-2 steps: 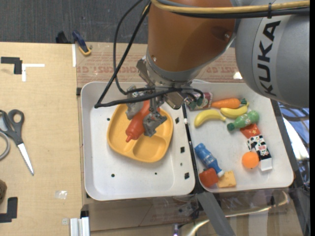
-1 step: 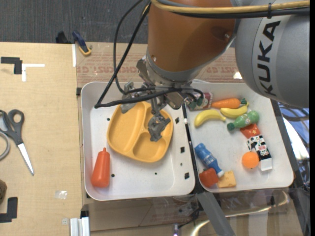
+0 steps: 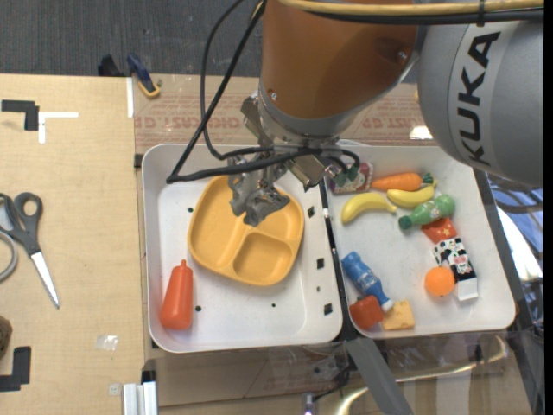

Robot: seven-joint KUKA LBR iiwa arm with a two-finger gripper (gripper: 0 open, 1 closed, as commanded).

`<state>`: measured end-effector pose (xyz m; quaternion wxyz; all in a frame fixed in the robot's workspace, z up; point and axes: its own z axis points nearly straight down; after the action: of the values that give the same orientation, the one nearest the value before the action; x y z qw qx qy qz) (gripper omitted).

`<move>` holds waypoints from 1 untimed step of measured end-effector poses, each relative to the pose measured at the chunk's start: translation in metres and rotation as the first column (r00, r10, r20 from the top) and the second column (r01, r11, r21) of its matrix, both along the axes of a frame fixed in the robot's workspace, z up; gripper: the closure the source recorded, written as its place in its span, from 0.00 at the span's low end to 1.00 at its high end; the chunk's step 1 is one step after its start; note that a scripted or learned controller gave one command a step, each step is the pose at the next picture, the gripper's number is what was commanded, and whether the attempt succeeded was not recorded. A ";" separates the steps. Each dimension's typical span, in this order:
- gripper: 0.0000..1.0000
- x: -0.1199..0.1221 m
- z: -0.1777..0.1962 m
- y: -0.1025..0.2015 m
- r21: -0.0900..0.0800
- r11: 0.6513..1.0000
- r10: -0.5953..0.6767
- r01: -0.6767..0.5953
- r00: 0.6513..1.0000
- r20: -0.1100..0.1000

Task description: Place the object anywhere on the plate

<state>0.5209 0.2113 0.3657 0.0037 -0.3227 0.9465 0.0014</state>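
A yellow divided plate lies tilted in the left bin. My gripper hangs over the plate's upper section, its grey fingers pointing down close to the plate surface. I see nothing clearly between them. An orange-red ketchup bottle lies in the left bin, below and left of the plate. The large orange wrist and grey arm cover the top of both bins.
The right bin holds a carrot, two bananas, a green bottle, a blue bottle, an orange ball, a milk carton and other toys. Scissors lie on the bench at left.
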 end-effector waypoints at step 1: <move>1.00 -0.034 0.035 -0.050 -0.004 0.974 0.228 -0.228 0.974 -0.002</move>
<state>0.4865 0.1612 0.4009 0.0020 -0.4290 0.9033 0.0004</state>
